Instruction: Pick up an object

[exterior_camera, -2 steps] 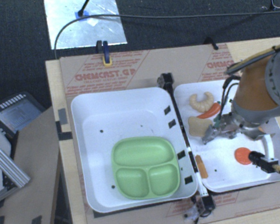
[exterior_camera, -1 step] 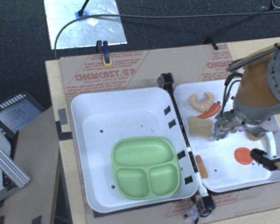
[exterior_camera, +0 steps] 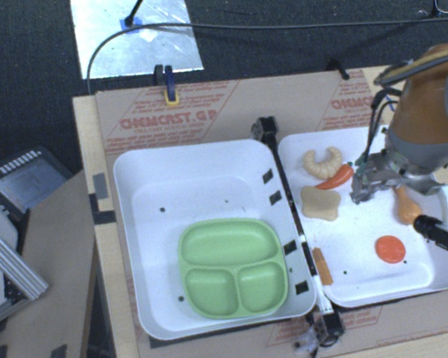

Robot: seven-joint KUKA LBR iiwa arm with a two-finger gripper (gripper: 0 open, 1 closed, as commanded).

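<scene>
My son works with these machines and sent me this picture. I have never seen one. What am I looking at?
One camera looks down at a slant on a bench with two white bins. The grey and orange robot arm reaches in from the right, its hand low over the right bin. That bin holds toy food: a croissant, a red pepper, a pale slice, an orange disc and two orange pieces. The left bin holds a green divided plate. I cannot tell whether the hand grips anything.

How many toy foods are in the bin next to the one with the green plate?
5 show. A pale croissant at the back, a red pepper touching it, a beige slice below, an orange piece under the arm, a red disc in front. The arm may hide more.
</scene>
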